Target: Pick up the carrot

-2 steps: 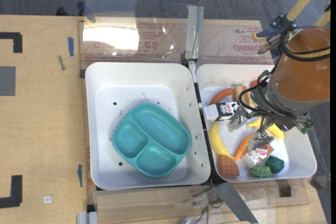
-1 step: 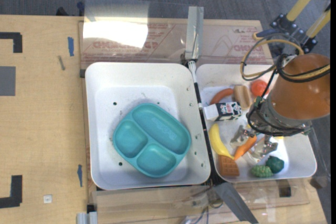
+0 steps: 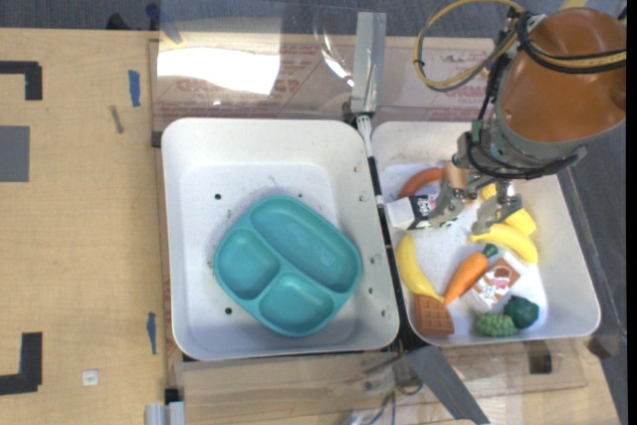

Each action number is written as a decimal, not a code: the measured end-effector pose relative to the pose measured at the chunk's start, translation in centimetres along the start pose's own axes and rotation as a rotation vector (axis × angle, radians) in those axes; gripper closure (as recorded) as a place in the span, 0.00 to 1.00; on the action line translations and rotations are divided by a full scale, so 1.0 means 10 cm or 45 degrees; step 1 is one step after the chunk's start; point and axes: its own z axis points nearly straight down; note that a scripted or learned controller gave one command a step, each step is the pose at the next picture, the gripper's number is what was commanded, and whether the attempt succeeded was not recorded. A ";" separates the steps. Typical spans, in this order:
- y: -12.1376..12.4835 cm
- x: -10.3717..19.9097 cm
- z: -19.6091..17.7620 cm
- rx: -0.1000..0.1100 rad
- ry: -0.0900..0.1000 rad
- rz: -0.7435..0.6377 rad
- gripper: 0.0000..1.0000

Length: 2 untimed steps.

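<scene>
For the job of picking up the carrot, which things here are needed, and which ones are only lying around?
Belongs to the job:
- carrot, lying in the right bin
- gripper, above the right bin

Only lying about:
- banana
- waffle
- broccoli
- small carton
- yellow toy
- teal divided plate in the left bin

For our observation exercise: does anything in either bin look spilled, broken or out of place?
Nothing stands out. The teal divided plate sits flat in the left bin. The carrot, banana and other toy foods lie loosely jumbled in the right bin, with the gripper low above them.
</scene>
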 end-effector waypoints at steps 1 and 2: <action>0.01 0.01 0.02 -0.006 0.001 0.001 0.00; 0.33 0.26 0.75 0.024 0.007 0.093 0.00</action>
